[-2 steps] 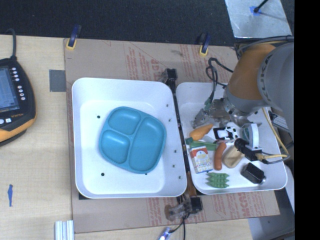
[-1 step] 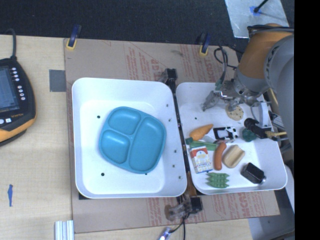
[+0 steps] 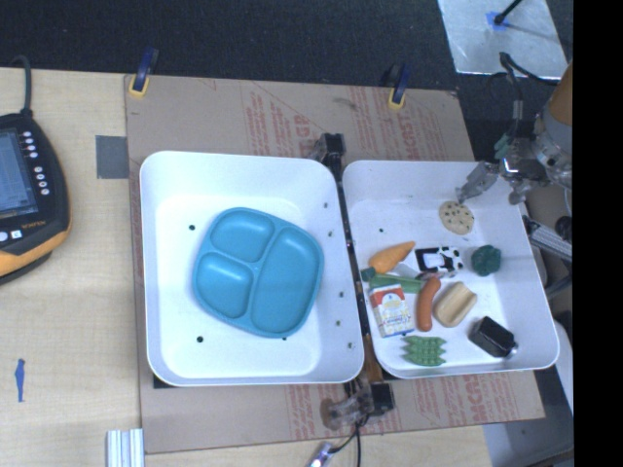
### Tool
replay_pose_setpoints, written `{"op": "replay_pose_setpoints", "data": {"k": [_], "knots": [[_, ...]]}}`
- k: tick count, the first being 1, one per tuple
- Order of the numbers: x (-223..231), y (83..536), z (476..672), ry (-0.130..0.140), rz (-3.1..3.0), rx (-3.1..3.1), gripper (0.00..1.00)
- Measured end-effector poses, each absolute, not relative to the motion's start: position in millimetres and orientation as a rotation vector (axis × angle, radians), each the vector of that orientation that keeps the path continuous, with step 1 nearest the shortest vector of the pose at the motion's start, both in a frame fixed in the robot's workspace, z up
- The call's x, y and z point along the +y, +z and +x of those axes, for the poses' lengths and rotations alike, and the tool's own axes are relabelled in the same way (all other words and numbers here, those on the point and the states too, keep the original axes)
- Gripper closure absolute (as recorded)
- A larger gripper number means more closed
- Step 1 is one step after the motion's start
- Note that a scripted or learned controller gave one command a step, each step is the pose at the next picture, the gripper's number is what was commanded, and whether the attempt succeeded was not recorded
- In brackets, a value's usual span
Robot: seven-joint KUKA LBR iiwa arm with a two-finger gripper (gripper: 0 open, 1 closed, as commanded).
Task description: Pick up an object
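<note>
My gripper [image 3: 498, 185] hangs over the far right corner of the right bin [image 3: 389, 178], open, with nothing between its fingers. Just below its left finger lies a speckled cookie [image 3: 456, 216]. Further down the bin are an orange carrot [image 3: 392, 257], a black-and-white toy [image 3: 437, 259], a green broccoli piece [image 3: 486, 258], a red sausage [image 3: 426, 302], a bread roll [image 3: 454, 303], a small carton [image 3: 391, 311], a green pea pod [image 3: 424, 349] and a black block [image 3: 493, 336].
The left bin [image 3: 170, 188] holds a blue divided plate [image 3: 258, 270]. A handheld control pendant [image 3: 24, 193] lies at the bench's left edge. Clamps [image 3: 394, 84] pin the cardboard sheet under the bins.
</note>
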State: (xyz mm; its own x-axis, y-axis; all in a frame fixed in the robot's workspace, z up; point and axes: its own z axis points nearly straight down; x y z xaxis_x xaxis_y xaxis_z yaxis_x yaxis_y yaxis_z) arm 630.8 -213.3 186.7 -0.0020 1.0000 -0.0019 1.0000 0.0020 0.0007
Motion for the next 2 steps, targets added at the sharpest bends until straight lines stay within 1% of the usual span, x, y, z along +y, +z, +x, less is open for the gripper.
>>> {"op": "replay_pose_setpoints", "data": {"k": [1, 2], "knots": [[-155, 137, 547.0, -0.006, 2.22, 2.23, 0.0], [-174, 93, 647.1, 0.0, 2.216, 2.225, 0.0]]}}
